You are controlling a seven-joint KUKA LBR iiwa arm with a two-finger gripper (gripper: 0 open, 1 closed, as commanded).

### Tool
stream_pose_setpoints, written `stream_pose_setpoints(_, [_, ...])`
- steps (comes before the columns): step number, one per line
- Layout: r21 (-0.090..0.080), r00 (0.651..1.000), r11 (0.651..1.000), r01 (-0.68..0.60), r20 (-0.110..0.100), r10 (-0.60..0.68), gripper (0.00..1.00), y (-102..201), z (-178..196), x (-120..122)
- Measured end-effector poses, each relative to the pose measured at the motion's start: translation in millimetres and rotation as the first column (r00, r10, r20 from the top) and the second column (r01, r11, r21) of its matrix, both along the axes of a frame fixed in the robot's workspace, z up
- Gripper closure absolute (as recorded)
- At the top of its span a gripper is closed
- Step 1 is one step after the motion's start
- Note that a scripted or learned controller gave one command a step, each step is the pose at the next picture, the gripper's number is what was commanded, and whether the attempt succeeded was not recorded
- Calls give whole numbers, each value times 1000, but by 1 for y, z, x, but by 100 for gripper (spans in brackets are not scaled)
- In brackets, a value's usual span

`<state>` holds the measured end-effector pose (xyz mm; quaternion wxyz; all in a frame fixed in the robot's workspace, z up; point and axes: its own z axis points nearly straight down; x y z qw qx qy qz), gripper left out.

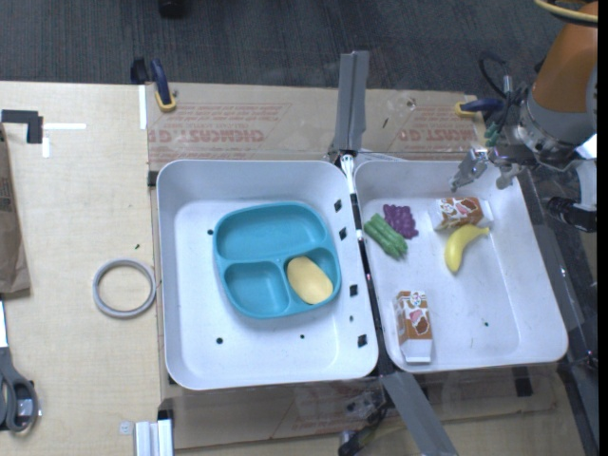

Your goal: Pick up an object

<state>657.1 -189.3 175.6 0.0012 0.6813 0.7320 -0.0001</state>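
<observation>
Bins first, as I read them from my screen. On my left bin (180, 283) I have a teal divided tray (249, 236), and a pale yellow, egg-shaped piece (310, 279) lies in its lower right compartment; the tray's large upper compartment and lower left one hold nothing I can see. My right bin (513, 321) carries the loose items. A green vegetable-like piece (387, 235) lies near the divider, with a small purple bunch of grapes (402, 219) just beside it, touching or nearly so. Further right a yellow banana (462, 245) lies curved, its upper end against a small orange and white packet (456, 213). Near the front wall, well apart from the rest, lies a brown and white carton (414, 324), flat on its side.

My arm (565, 74) comes in at the upper right, orange band above grey wrist. The gripper (472, 171) hangs over the far right corner of the right bin, just above the packet and banana, with nothing between its fingers that I can make out. The fingers read as a small dark tangle against the bin wall, and I cannot tell whether they are spread or closed.

Outside the bins, on the wooden bench (76, 188), I see a grey ring (124, 287) to the left and scissors (16, 397) at the lower left edge.
</observation>
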Motion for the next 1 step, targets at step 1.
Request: stream_pose_setpoints(1, [1,991,991,-134,-3,134,0,12,-84,-63])
